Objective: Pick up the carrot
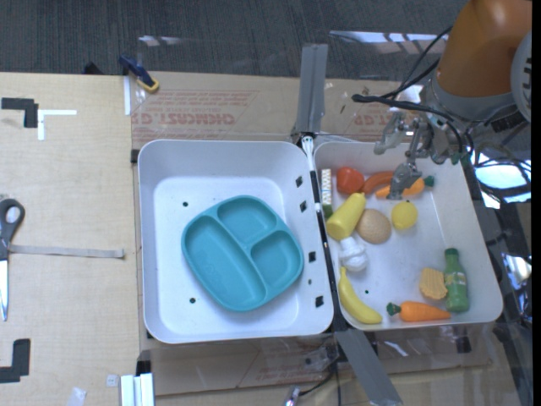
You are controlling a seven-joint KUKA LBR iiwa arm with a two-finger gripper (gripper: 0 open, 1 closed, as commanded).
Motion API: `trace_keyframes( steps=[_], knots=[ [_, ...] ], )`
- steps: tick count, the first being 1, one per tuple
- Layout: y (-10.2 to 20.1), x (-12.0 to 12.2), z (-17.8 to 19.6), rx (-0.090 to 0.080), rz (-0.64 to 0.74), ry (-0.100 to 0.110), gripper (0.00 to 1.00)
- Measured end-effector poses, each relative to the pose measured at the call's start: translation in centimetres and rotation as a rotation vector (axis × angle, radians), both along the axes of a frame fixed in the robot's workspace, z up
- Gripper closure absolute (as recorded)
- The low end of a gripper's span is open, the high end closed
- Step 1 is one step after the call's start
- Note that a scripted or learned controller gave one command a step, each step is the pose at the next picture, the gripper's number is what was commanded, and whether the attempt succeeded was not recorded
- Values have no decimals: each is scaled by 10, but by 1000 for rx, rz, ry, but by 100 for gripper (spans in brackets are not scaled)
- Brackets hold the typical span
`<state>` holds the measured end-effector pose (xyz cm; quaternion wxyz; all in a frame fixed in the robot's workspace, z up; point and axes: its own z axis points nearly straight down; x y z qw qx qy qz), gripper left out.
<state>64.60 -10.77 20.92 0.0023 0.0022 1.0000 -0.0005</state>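
Camera view shows the gripper low at the back of the right bin, its tip over a carrot lying there (whether it is open or closed I cannot tell). Just beside sit a tomato and lemon. A second carrot lies at the front wall, near a green bottle. The left bin holds a blue tray.

The arm presents a broad rounded orange band, glossy, with a pale grey housing segment at its right side. Below the band, nearer the right bin, sits a grey wrist section of bare metal. Several thin black cables loop across and beneath this section. The gripper is a small assembly of silver-grey metal parts with dark fittings, its detail too fine to resolve.
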Motion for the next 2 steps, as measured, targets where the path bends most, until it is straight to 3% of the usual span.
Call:
trace_keyframes(
  steps=[1,2],
  knots=[
    [-33,10,-107,-1,-62,-14,0],
    [-91,13,-113,-2,175,-5,0]
  ],
)
